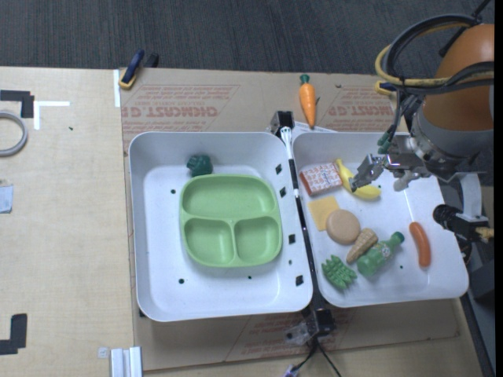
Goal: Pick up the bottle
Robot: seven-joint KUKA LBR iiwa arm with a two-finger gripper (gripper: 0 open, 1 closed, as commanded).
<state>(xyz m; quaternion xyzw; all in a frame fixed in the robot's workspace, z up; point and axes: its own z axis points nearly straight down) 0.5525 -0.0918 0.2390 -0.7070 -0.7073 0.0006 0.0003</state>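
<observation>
gripper (363, 177) hangs over right bin's (440, 285) far half, above banana (357, 184), holding nothing; can't tell jaw state | green bottle (379, 256) lies tilted near front edge, touching cone (361, 246) | approach not begun

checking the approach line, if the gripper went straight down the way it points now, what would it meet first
Most likely the yellow banana: the gripper sits over it, well short of the green bottle. Its height is unclear.
</observation>
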